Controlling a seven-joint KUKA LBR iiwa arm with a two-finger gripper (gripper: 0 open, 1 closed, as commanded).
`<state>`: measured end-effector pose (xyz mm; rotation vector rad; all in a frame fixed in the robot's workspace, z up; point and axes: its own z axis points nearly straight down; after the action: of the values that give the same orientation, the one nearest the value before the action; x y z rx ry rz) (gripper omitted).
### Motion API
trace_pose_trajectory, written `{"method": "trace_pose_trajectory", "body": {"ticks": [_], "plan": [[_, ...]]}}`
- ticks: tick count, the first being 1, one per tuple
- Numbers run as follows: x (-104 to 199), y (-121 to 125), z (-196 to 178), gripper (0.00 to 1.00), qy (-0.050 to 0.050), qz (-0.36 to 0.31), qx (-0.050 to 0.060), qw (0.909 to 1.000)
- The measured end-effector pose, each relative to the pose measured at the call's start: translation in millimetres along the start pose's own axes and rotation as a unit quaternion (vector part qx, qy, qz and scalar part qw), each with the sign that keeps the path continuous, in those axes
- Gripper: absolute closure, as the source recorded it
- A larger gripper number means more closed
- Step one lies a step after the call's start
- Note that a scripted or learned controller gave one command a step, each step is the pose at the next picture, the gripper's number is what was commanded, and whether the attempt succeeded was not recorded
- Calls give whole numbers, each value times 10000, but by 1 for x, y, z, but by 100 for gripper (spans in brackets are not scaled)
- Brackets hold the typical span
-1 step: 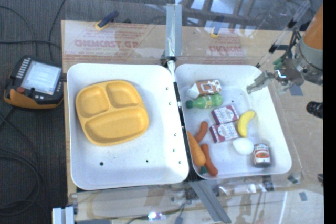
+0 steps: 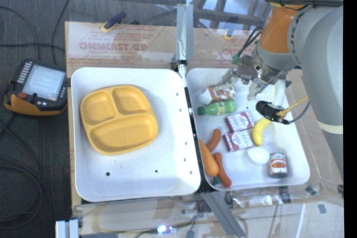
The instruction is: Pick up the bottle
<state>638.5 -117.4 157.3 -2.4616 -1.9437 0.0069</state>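
Note:
The bottle [image 2: 218,108] is green with a white cap and lies on its side in the back left part of the right bin [image 2: 298,173], cap pointing left. My gripper [image 2: 244,82] hangs just behind and to the right of it, over the bin's back edge. Its fingers [image 2: 230,78] are spread open with nothing between them. A small orange and white carton [image 2: 221,92] sits between the gripper and the bottle, touching the bottle's far side.
The right bin also holds two maroon packets [image 2: 239,121], a banana [image 2: 260,130], a white ball [image 2: 257,155], a small jar [image 2: 278,164] and three carrots [image 2: 208,162]. A yellow divided tray [image 2: 119,118] lies in the left bin [image 2: 89,181].

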Motion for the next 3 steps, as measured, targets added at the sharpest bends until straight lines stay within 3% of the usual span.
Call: {"method": "trace_pose_trajectory", "body": {"ticks": [1,2,3], "plan": [[-38,-24,68,0,-2,-1209,-87,9926],[4,-45,68,0,-34,-1544,-103,9879],[-38,-32,68,0,-12,-2028,-99,9792]]}}
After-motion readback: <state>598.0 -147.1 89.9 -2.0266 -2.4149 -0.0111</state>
